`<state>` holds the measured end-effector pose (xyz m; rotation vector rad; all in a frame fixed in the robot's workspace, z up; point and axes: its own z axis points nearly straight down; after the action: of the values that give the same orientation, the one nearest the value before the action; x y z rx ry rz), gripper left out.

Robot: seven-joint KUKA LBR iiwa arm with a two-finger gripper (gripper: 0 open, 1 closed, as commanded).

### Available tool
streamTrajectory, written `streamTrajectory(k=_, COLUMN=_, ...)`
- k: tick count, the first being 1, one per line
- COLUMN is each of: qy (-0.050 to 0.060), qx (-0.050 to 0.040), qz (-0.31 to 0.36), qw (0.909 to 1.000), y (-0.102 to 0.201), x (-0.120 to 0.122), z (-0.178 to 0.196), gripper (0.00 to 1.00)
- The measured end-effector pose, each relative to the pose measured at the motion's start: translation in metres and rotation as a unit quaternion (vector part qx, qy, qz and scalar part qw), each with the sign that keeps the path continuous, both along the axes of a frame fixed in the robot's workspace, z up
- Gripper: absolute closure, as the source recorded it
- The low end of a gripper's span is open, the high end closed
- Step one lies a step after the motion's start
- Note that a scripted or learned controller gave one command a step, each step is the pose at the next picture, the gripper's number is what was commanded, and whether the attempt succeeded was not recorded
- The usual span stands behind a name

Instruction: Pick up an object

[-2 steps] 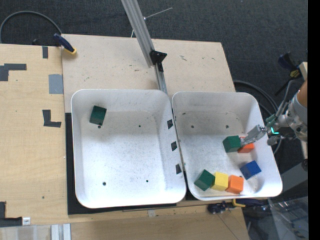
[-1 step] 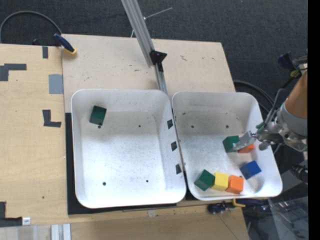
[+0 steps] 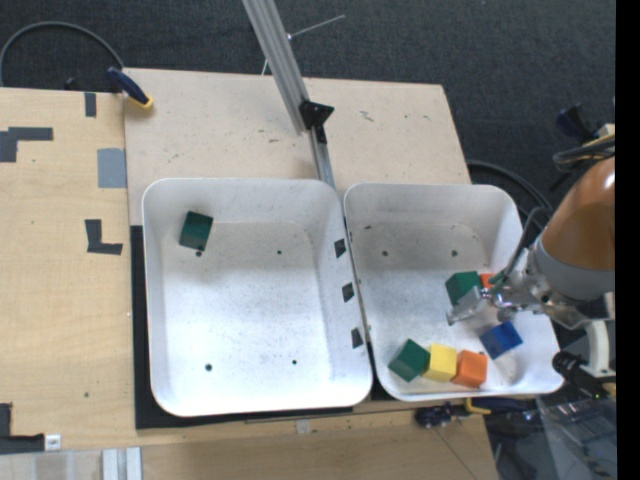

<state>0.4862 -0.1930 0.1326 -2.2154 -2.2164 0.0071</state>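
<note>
Six blocks are showing on my feed: three green, one yellow, one orange, one blue. Nearest me in the right bin (image 3: 500, 206), a green block (image 3: 408, 359), the yellow block (image 3: 441, 362) and the orange block (image 3: 471, 368) are sitting in a touching row by the front wall. Just behind them the blue block (image 3: 500, 339) is lying beside the end effector (image 3: 478, 298), which is hovering low against a second green block (image 3: 462, 287); I cannot tell how its grip stands or whether it has hold of anything. Farther off, the left bin (image 3: 160, 368) is holding the third green block (image 3: 196, 230) alone in its far-left corner. Both bins are resting on a pale wooden worktop (image 3: 60, 268), with dark carpet (image 3: 450, 28) beyond.
</note>
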Motion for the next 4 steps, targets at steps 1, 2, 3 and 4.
streamTrajectory(k=1, qy=-0.003, qx=-0.0015, qz=0.000, qw=1.0000, y=0.001, x=0.000, z=-0.043, gripper=0.00)
streamTrajectory(k=2, qy=-0.002, qx=0.0000, qz=0.001, qw=1.0000, y=0.002, x=-0.001, z=-0.032, gripper=1.00)
streamTrajectory(k=3, qy=-0.007, qx=-0.0020, qz=0.000, qw=1.0000, y=-0.001, x=-0.001, z=0.030, gripper=1.00)
streamTrajectory(k=4, qy=-0.007, qx=-0.0023, qz=0.001, qw=1.0000, y=0.001, x=0.006, z=0.092, gripper=1.00)
